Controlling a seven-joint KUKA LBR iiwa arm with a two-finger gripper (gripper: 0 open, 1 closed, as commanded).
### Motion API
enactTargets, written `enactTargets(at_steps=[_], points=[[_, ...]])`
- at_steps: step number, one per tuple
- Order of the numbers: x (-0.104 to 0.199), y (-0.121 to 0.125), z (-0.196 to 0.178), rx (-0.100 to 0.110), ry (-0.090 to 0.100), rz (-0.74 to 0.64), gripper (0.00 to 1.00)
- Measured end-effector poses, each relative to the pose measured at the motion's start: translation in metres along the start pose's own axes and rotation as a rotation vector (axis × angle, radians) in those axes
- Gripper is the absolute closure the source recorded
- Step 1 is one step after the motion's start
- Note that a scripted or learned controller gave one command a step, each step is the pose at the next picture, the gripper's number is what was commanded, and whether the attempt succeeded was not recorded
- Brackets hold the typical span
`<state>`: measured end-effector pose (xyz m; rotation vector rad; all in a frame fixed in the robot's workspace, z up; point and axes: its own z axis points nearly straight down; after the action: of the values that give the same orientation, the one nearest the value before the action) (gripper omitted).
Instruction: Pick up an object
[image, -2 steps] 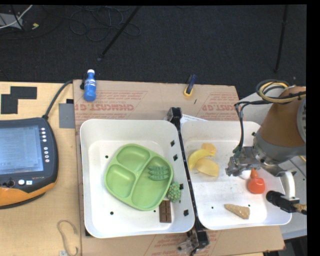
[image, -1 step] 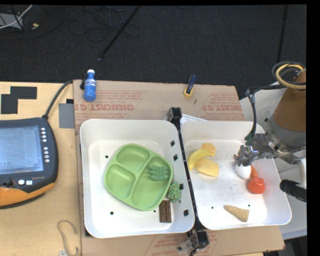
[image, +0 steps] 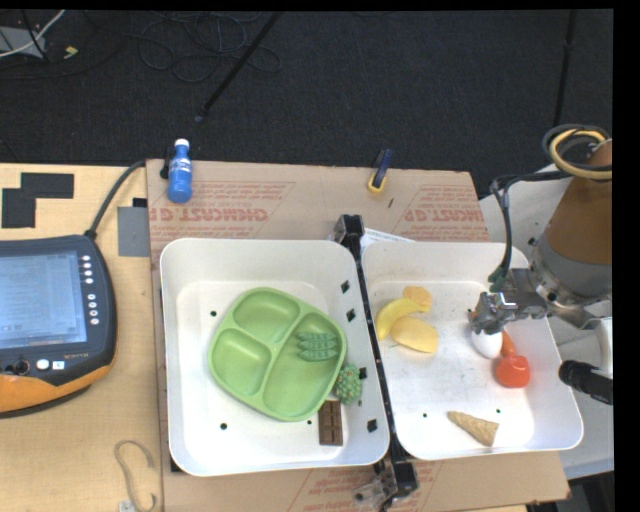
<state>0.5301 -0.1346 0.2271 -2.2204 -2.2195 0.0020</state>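
Observation:
The right bin (image: 560, 420) holds a yellow banana-like piece (image: 408, 322), a tan wedge (image: 473, 428), an orange-red object (image: 512, 366) and a small white object (image: 487, 343). My gripper (image: 487, 315) hangs low over the right side of this bin, just above the white object and up-left of the orange-red one. I see nothing between its fingers. The left bin (image: 190, 300) holds a green divided plate (image: 262, 352) with a dark green item (image: 318, 345) on it, a green knobbly piece (image: 349, 384) and a brown block (image: 331, 422).
The arm (image: 580, 230) reaches in from the right above the right bin's far corner. A blue bottle (image: 179, 172) and a yellow-blue clip (image: 379, 172) lie on the cardboard behind the bins. A tablet pendant (image: 45, 310) rests at the left.

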Motion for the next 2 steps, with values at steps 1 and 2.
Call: enactTargets(at_steps=[1,2], points=[[0.06,0.007,-0.006,-0.001,0.002,-0.006,1.0],[0.11,-0.003,-0.006,0.002,0.002,-0.005,1.0]])
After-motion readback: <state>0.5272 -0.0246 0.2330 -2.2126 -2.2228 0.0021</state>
